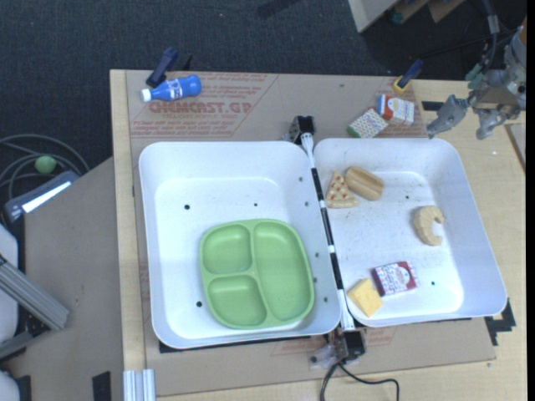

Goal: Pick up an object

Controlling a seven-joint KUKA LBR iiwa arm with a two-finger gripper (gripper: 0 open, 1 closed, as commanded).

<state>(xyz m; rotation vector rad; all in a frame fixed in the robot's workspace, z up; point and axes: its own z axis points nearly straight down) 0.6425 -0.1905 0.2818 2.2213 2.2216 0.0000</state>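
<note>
Pincer (464,119) fingers are hanging spread apart beyond the right bin (468,182), gripping nothing; descending there risks closing on bare bench, missing the croissant (430,224).

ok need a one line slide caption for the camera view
Gripper poised open beyond the right bin of toy foods, croissant included; green divided plate in the left bin.

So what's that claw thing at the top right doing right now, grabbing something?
Gripper: jaws look open, holding nothing, above the right bin's far corner.
</note>
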